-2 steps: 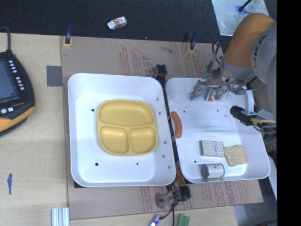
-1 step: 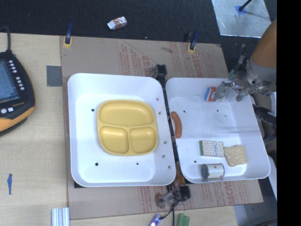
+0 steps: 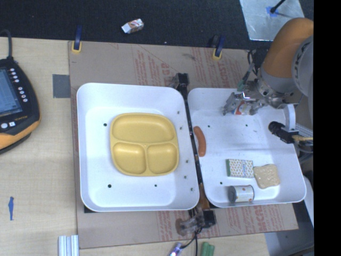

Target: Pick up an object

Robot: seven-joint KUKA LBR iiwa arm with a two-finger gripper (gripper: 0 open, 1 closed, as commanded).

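On the table (image 3: 37, 185), two shallow white plastic bins sit side by side at mid-frame. The left bin (image 3: 90, 143) holds a yellow three-compartment plastic plate (image 3: 144, 143) at its middle. In the right bin (image 3: 287, 191), an orange sausage-shaped toy (image 3: 201, 141) lies along the left wall; a small printed box (image 3: 240, 168) and a tan biscuit-like piece (image 3: 267, 175) lie lower right, with a small grey can (image 3: 241, 193) just below them. The hand (image 3: 240, 104) is at that bin's upper part.

The light wooden bench (image 3: 37, 185) carries a brown cardboard sheet (image 3: 133, 57); a black-and-orange control pendant (image 3: 13, 103) lies at its left edge.
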